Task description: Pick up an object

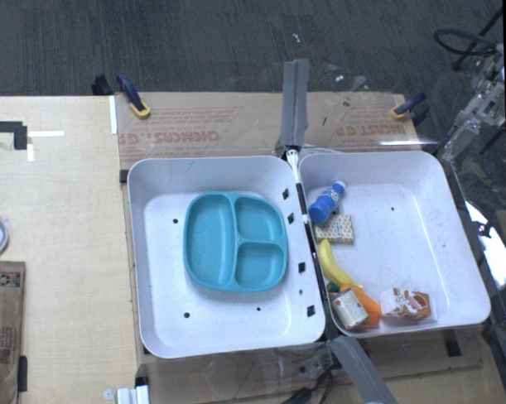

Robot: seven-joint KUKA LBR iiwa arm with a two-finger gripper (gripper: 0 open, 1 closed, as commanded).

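Evidently the task is at its opening step: nothing has been lifted, and a target has yet to be approached. Grey hardware of the arm [484, 106] is seen at about 2 o'clock in the camera view, outside the right bin [403, 225] and well apart from its contents. Whether the end effector is spread or pressed together cannot be told, and nothing is seen gripped.

The candidate objects are all gathered along the right bin's left and lower sides. A small blue bottle [325, 204] lies on its side at 10 o'clock in that bin, close to the dividing wall. A square cracker [335, 228] lies just beside it, toward 6 o'clock from the bottle. A banana [334, 269] is found at 8 o'clock, hugging the wall. At 7 o'clock a small carton [349, 310] and a carrot [368, 303] are pressed against each other, and a printed packet [408, 305] rests near them at 6 o'clock. In the left bin [138, 242] a teal divided plate [235, 241] sits flat at the centre.

For the next move, a reach toward 8 o'clock across the bin is called for, followed by a descent over one item. The packet or the bottle is judged the easier choice, since more clear floor is left around each; the banana and the carton are crowded by the wall and by neighbours.
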